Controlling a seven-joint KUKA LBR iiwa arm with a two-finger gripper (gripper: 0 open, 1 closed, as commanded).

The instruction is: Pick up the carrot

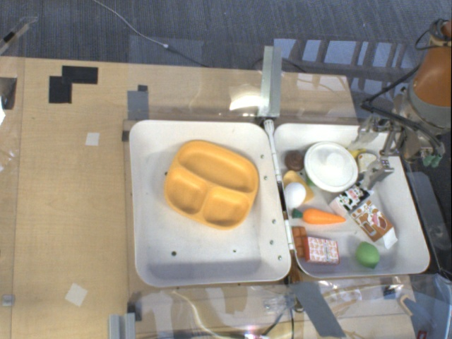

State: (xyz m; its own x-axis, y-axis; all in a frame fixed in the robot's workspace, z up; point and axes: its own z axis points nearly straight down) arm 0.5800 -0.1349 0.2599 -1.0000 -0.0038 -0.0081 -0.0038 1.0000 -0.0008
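Note:
The carrot (322, 217) is orange with a small green top and lies on its side in the middle of the right bin (417, 256). My gripper (376, 162) hangs over the bin's far right part, up and to the right of the carrot, near the white bowl (330, 165). Its fingers stand apart with nothing between them. A milk carton (366, 215) lies between the carrot and the gripper.
The left bin (148, 246) holds a yellow divided plate (210, 183). In the right bin there are also a white egg (294, 193), a brown round piece (294, 161), a red snack box (320, 249) and a green lime (367, 255), crowded around the carrot.

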